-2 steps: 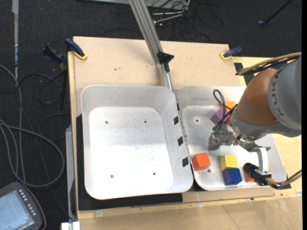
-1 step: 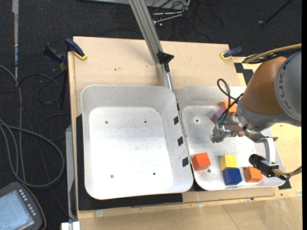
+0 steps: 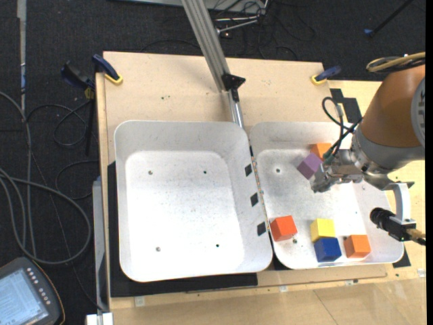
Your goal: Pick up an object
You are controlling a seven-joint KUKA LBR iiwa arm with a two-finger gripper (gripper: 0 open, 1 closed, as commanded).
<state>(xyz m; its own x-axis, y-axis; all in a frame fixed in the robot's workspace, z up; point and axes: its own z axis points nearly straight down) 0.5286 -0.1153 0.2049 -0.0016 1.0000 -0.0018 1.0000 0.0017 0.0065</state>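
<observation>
You see the gripper (image 3: pixel 323 181) low over the right bin (image 3: pixel 284 156), near its far side. The purple block (image 3: pixel 310 166) lies just beside it on the left, close against it. Whether the block is gripped, you cannot tell. An orange block (image 3: pixel 320 150) sits behind. Near the front edge are another orange cube (image 3: pixel 283 227), a yellow cube (image 3: pixel 323 229), a blue cube (image 3: pixel 328 249) and an orange cube (image 3: pixel 357 246).

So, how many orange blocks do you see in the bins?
3, all in the right bin: one front left, one front right, one partly hidden behind the gripper. More may be hidden.
</observation>
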